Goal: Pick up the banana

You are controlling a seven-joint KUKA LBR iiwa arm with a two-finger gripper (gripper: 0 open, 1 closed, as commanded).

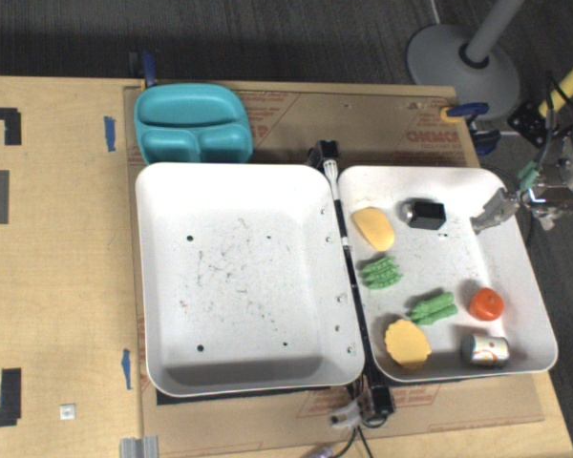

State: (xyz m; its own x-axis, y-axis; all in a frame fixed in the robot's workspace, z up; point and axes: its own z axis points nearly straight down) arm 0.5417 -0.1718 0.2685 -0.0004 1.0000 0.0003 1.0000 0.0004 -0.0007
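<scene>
— What sort of place is this?
— A robotics lab. The counter (57,284) is cardboard-topped and marked with black and blue tape, two white bins (239,184) sit clamped side by side, and a grey stand base (454,60) with loose cables (544,122) rests on dark carpet.

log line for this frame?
task: pick banana | hand: right bin's far right edge, holding nothing | banana: not identified | left bin: no items
</scene>
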